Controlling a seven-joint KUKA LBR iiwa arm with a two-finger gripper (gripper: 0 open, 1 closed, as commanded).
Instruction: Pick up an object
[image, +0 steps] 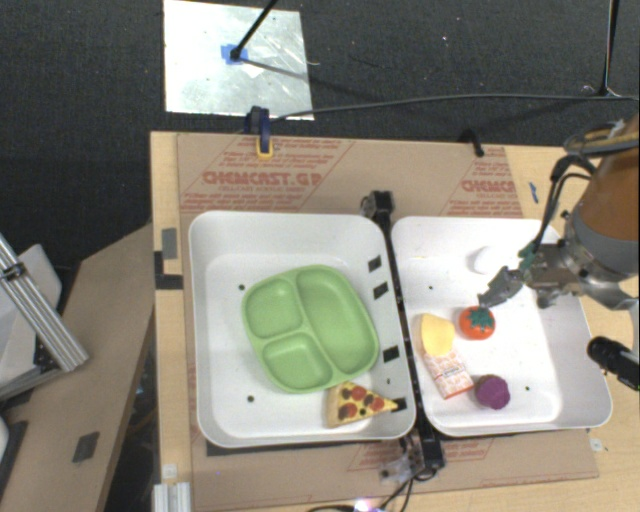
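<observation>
— Tomato (477, 322), we'd call it: a small round red-orange toy with a green top, lying in the right bin (560, 400), and the gripper (497, 291) hangs just above and beside it. Whether that pincer is wide or narrow, we cannot tell.

— Nearest us we see a pizza slice (357, 403) in the left bin (215, 300), touching the green divided plate (308, 328). In the right bin a purple ball (491, 391) sits beside a red-and-white packet (450, 374), with a yellow block (435, 334) touching that packet's far end.

— Nothing lies between the fingers and the tomato that we can make out.

— Farther back, the cardboard (300, 170) reads "CHEMCAST GP" in red.
</observation>
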